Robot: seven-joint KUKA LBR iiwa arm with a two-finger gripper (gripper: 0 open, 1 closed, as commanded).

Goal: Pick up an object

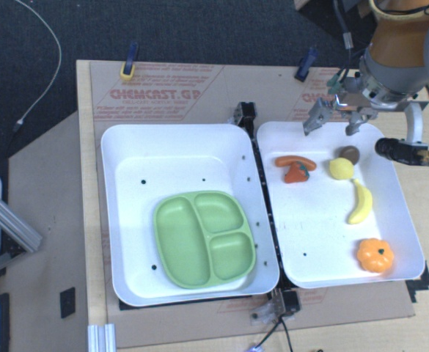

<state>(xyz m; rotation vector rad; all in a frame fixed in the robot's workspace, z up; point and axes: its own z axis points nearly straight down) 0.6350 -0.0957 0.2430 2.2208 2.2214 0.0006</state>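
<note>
At twelve o'clock over the right bin (pixel 401 218), the hand (pixel 334 123) hangs open, gripping nothing; approach step; next, descend toward the sausage (pixel 295 163) at six.

Illumination was bright, even and diffuse, apparently from overhead. The two white bins (pixel 269 196) were close to overexposed, their floors washed pale with little surface detail. Shadows were soft and short: a faint one lay beside the green tray (pixel 203 237) in the left bin, and small ones under the banana (pixel 360 204) and the pumpkin (pixel 375 256). The dark floor at the far left rendered murky. Resolution was low, with edges slightly soft; the gripper (pixel 339 119) appeared mildly blurred against the cardboard sheet (pixel 163 94).
</note>
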